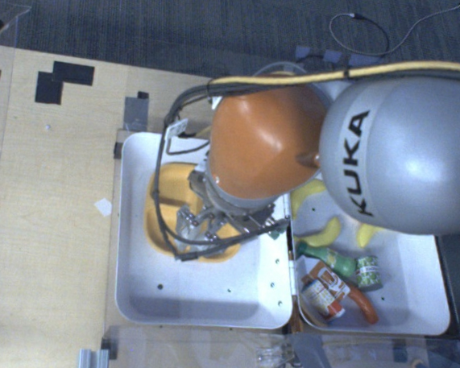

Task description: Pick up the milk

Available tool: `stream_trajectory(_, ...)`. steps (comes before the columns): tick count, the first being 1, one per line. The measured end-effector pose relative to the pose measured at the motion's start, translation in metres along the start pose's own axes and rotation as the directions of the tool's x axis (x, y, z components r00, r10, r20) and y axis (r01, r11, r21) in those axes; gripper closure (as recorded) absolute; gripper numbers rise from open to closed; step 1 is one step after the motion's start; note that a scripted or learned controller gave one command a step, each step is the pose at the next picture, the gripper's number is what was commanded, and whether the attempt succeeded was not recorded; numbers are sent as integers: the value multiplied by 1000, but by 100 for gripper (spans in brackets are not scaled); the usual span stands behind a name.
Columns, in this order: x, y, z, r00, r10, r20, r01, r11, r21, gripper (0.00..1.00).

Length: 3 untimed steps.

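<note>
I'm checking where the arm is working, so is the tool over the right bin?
No, the tool hangs over the left bin, just above a yellow object, while the right bin holds other items.

One fixed overhead cam, tilted down on both bins [202, 310]; arm [404, 139] enters from right, close to lens.

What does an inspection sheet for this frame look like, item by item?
Surface: wooden bench bearing left bin and right bin.
Job's things: milk not identifiable.
Clutter: yellow object in left bin under the arm; bananas, green bottle, carrot, packet in right bin.
Grippers: gripper over yellow object; state unclear.
Cables: black cables looping beside wrist.
Surroundings: dark carpet.
</note>
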State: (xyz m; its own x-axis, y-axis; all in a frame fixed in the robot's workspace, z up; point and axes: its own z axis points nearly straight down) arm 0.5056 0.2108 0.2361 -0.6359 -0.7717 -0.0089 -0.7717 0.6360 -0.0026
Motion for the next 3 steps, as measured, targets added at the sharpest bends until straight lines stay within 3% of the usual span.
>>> stream_trajectory(1,-29,-5,85,998,-71,-2,71,998,-2,100)
stream_trajectory(2,-3,25,46,989,-145,0,145,989,0,100)
stream_trajectory(3,-2,24,41,985,-170,1,170,985,1,100)
